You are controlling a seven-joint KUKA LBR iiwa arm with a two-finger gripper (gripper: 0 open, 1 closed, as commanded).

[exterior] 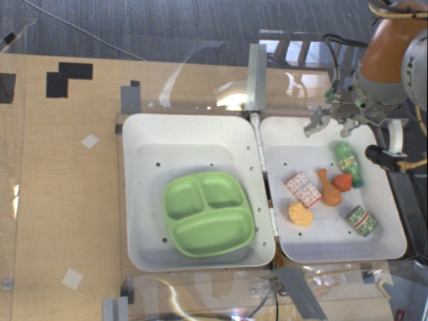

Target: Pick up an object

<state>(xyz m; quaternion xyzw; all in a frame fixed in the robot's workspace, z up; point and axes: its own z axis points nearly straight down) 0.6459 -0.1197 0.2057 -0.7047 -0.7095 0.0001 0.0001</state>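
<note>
Pale wooden desk (pixel 60 179) under grey carpet (pixel 134 12) at frame top, two white bins (pixel 194 129), gripper (pixel 334 120) upper right, fingers spread, holding nothing

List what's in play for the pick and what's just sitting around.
In play, right bin:
gripper
green bottle
red tomato
orange drumstick
pink checkered block
yellow piece
green-and-red carton

Sitting around:
left bin
green divided plate
</note>
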